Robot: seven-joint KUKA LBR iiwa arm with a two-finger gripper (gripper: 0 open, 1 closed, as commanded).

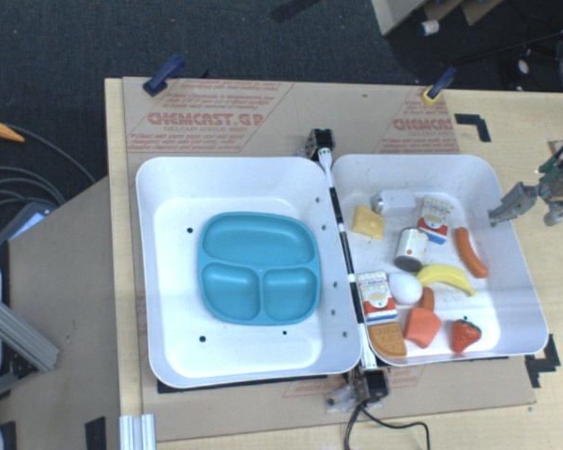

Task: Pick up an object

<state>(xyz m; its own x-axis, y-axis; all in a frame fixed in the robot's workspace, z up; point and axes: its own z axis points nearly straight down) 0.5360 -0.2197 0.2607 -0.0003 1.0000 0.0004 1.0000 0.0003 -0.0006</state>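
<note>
Both bins, left (159,251) and right (507,251), look like smooth white plastic with a slight sheen. Blue tray (259,267): smooth moulded plastic, satin gloss. Counter (263,111): matt brown board, paper-faced, red printing. Floor (122,17): dark, rough carpet-like weave. Can (412,247): shiny metal body. Banana (446,277), sausage (470,252), strawberry (464,335): glossy toy plastic. Egg (405,290): smooth white. Cheese wedge (367,222): matt yellow. Cartons (376,297): printed surface, material unclear. Tool (530,200): dull grey metal look.

blue tray (258,267), left bin (169,204), toy food (446,277)
</note>
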